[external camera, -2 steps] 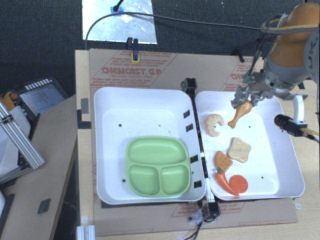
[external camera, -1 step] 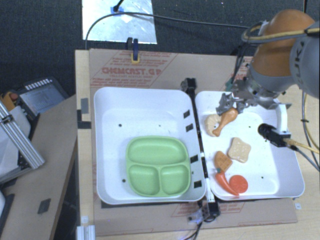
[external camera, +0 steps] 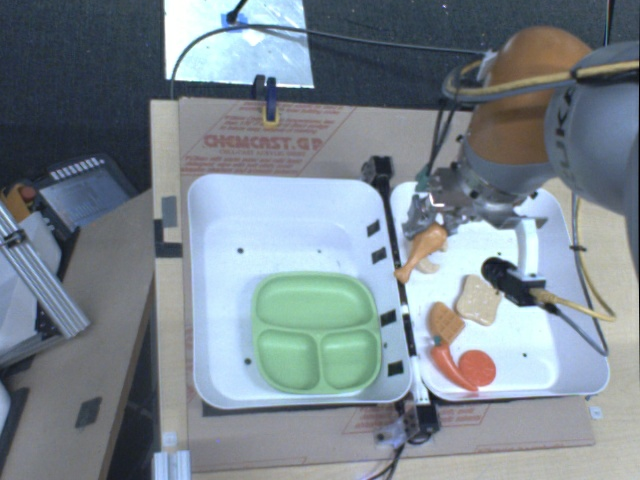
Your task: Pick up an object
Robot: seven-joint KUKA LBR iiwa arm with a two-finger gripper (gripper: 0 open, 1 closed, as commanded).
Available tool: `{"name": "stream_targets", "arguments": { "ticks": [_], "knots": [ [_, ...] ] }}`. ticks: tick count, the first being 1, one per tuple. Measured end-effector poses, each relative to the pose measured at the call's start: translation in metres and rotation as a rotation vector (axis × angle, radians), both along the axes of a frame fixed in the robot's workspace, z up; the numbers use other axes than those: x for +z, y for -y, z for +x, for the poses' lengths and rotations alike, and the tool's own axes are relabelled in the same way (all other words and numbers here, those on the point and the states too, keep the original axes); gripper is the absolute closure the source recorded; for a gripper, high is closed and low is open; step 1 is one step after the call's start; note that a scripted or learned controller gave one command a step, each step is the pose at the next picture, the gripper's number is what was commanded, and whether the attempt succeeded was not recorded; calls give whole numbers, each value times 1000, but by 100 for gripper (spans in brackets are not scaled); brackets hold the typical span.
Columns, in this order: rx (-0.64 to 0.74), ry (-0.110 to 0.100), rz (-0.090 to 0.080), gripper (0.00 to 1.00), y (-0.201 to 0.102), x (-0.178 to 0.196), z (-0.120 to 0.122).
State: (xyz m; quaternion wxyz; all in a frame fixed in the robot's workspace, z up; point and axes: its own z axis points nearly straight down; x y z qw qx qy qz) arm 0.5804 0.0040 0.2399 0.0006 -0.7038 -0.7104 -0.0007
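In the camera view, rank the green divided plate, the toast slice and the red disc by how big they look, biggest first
1. green divided plate, by far the largest.
2. toast slice.
3. red disc, only slightly smaller than the toast; those two are close, so their order is unsure.

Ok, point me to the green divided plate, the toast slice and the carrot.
green divided plate (external camera: 300, 306): camera view, on the bare top compartment.
toast slice (external camera: 479, 301): camera view, on its flat tan face.
carrot (external camera: 453, 366): camera view, on the middle of its orange body.

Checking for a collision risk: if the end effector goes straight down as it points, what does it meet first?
Probably the orange drumstick-shaped toy just beneath the end effector, though depth is unclear.
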Motion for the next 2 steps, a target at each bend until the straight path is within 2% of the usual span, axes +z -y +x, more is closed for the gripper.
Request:
{"name": "stream_targets", "arguments": {
  "ticks": [2],
  "knots": [
    [1,-2,1,100,-104,3,-56]
  ]
}}
